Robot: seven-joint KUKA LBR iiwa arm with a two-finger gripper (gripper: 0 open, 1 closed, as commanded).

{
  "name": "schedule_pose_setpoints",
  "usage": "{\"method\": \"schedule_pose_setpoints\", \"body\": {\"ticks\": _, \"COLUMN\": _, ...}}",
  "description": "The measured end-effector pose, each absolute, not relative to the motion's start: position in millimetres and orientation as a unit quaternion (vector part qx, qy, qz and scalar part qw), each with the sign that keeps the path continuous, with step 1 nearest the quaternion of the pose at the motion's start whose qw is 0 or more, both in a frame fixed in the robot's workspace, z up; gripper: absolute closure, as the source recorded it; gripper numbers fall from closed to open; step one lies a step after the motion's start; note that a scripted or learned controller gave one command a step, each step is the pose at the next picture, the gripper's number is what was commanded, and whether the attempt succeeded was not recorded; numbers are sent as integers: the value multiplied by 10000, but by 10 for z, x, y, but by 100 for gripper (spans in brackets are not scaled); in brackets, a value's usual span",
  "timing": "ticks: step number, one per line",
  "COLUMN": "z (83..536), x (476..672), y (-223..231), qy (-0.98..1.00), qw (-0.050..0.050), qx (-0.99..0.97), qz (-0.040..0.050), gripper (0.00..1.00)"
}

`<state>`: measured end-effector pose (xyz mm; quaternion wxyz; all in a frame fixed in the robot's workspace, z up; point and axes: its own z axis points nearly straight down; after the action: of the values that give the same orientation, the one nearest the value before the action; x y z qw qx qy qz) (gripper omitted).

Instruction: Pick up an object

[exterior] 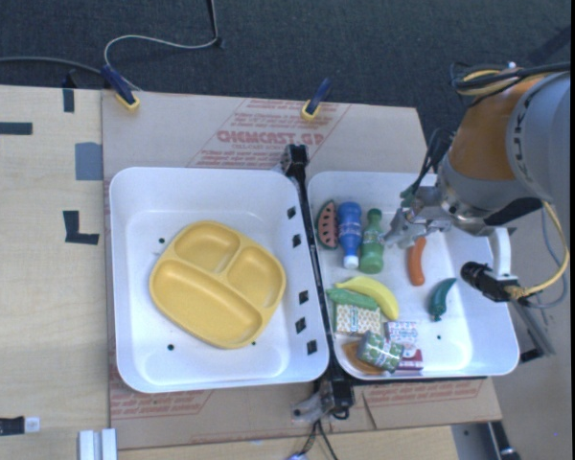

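My gripper (409,226) hangs over the upper middle of the right bin (479,348), its fingers spread open with nothing between them. Just below it lies an orange carrot (417,261). Left of the gripper stand a green bottle (372,242) and a blue bottle (350,234), with a watermelon slice (327,224) beside them. A yellow banana (374,293) lies lower down, and a dark green pepper (441,298) sits to the right.
The left bin (134,257) holds a yellow divided plate (218,283). Snack packets (379,341) and a green pouch (351,298) crowd the right bin's lower left. A black divider (305,247) runs between the bins. The arm's grey body (517,151) looms at right.
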<state>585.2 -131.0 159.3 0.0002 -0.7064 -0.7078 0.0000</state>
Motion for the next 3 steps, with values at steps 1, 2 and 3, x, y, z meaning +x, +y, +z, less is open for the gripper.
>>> {"method": "schedule_pose_setpoints", "body": {"ticks": 1, "z": 1592, "x": 5851, "y": -1311, "qy": -7078, "qw": 4, "qx": -7064, "qz": 2, "gripper": 0}}
{"method": "schedule_pose_setpoints", "body": {"ticks": 2, "z": 856, "x": 5723, "y": -1364, "qy": -7075, "qw": -3, "qx": -7067, "qz": -2, "gripper": 0}}
{"method": "schedule_pose_setpoints", "body": {"ticks": 3, "z": 952, "x": 5726, "y": -1368, "qy": -7073, "qw": -16, "qx": -7069, "qz": 0, "gripper": 100}}
